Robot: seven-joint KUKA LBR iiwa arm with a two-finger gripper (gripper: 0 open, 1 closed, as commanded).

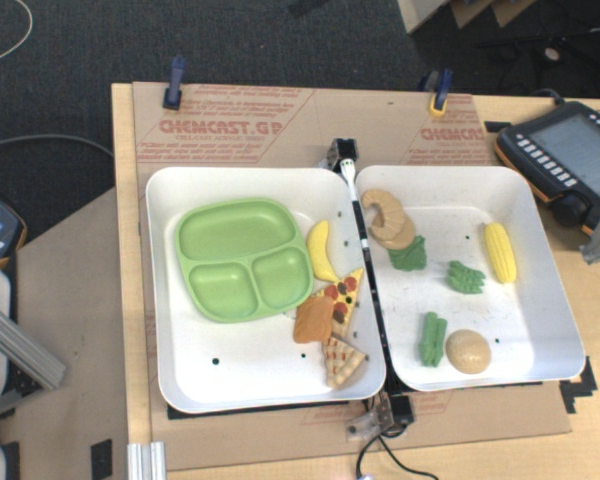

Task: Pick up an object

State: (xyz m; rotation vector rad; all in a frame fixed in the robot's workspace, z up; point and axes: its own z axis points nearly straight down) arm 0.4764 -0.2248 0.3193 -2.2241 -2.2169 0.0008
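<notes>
- No gripper appears over the bins, so its state cannot be told. Every candidate lies untouched in the left bin or the right bin.
- In the left bin, the banana touches the rim of the green divided plate. A descent there could strike the plate or drag it along.
- The pizza slice, the brown bread-like piece and the waffle wedge crowd together against the wall between the bins. A grasp could catch two at once or jam on that wall.
- In the right bin, the corn cob, green leafy piece, green pod and round potato lie apart. These seem safer picks.
- The potato is rounded and may squirt out of a pinch. The flat pieces give little height to catch.
- The croissant-like pastry touches a green piece, so closing there risks nudging both.
</notes>
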